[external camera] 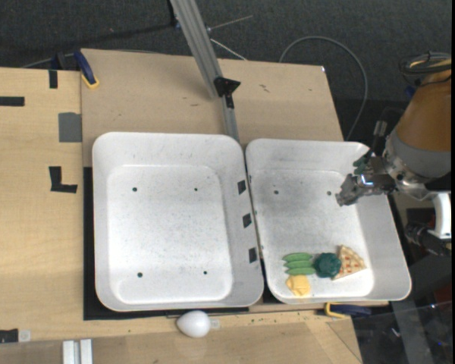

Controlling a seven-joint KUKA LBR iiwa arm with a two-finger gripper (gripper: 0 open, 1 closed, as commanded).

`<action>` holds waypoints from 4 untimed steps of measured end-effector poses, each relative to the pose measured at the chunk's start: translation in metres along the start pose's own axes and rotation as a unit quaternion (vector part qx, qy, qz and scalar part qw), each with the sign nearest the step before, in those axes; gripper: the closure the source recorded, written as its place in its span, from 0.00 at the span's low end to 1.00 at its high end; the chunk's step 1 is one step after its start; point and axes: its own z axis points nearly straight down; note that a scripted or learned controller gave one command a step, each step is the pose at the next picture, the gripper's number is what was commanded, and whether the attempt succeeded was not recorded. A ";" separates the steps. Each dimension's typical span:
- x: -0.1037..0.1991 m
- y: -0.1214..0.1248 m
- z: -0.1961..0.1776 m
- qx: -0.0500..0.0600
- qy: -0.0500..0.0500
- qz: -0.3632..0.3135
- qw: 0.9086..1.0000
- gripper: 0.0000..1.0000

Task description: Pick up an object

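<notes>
In the right bin (303,165), near its front edge, lies a small cluster of toy food: a green pea pod (297,262), a dark green round piece (327,265), a waffle-patterned orange wedge (351,262) and a yellow piece (299,283). My gripper (349,193) hangs over the right side of that bin, well behind the cluster and apart from it. Nothing shows between its dark fingers. The grey arm with its orange band (428,116) reaches in from the right.
The left bin (167,218) sits beside the right one, with a ridge between them. A white egg-shaped object (193,324) lies on the bench in front of the left bin. A grey metal pole (201,40) slants down toward the bins' back edge.
</notes>
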 end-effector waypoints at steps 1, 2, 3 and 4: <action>0.057 -0.004 -0.001 0.003 0.002 -0.003 1.000 1.00; 0.117 -0.001 -0.007 0.003 0.002 -0.004 1.000 1.00; 0.181 0.004 -0.007 0.003 0.002 -0.003 1.000 1.00; 0.245 0.013 -0.002 0.003 0.001 -0.004 1.000 1.00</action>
